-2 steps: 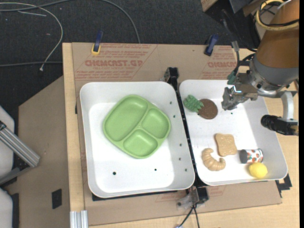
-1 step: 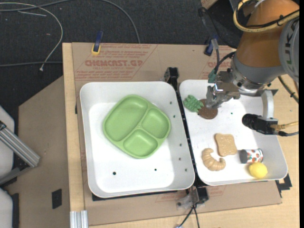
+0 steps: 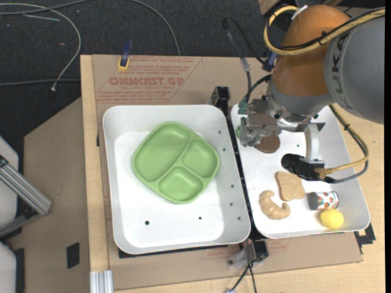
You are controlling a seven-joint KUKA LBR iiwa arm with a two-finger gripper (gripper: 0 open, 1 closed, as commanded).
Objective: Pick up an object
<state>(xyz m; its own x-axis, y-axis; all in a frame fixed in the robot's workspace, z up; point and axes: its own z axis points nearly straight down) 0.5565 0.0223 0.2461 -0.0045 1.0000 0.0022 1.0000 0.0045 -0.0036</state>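
Item: gripper (image 3: 253,133), low in the right bin (image 3: 348,209) near its left wall, just beside a brown round disc (image 3: 267,144). You cannot tell its opening or any hold. Nearby: toast slice (image 3: 290,186), croissant (image 3: 274,204), lemon (image 3: 332,218), small cup (image 3: 325,199). Left bin (image 3: 122,224): green divided plate (image 3: 176,162). Risk to you: a closure against the wall may, in my judgement, pinch nothing or skid the flat disc.

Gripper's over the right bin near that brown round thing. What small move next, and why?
Probably a short descent. The gripper hangs at the right bin's upper left, beside the brown round piece, with nothing visibly held. Centre over the piece first.
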